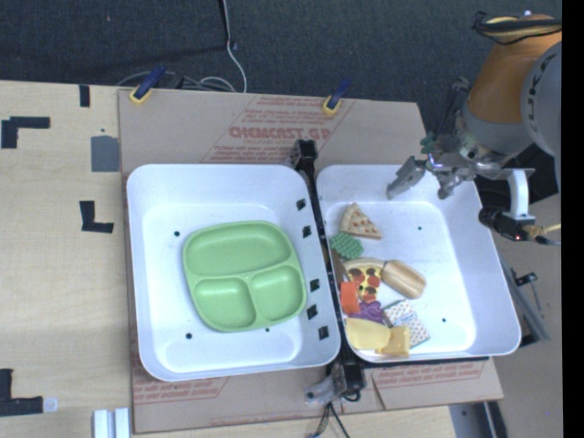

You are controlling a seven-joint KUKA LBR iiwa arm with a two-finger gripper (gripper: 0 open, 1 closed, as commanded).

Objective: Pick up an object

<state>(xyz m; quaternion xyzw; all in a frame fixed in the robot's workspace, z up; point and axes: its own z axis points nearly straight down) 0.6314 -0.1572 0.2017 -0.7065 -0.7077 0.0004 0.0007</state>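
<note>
Two shallow white bins side by side on a brown cardboard sheet (274,130) atop the pale wooden table (55,245). Left white bin (151,208) carrying a light green divided plastic plate (243,275) with three compartments, lying flat near the middle.

Right white bin (456,245) holding a cluster of small toy food pieces along its left wall. Farthest back, a tan pizza-slice-shaped wedge (359,222) with red dots. Just below, a small green checkered piece (347,245). Further forward, a flat pizza-like piece (365,279) with red and dark toppings, touching a brown bread-roll-shaped piece (404,277) to its right. Beside these, an orange-red piece (350,296) and a purple piece (373,311), close together. Nearest the front rim, a pale yellow block (367,335), a yellow-orange chunk (396,340) and a small patterned card-like piece (407,321), all bunched and partly overlapping.

Grey arm with orange band (511,80) reaching in from the right. Two-finger grey end effector (424,182) over the back right part of the right bin, fingers spread apart, released, nothing between them. Well apart from the toy cluster, with the pizza wedge nearest.

Yellow and blue clamps (141,89) at the cardboard's back edge; black cable (228,26) trailing across the dark backdrop.
</note>
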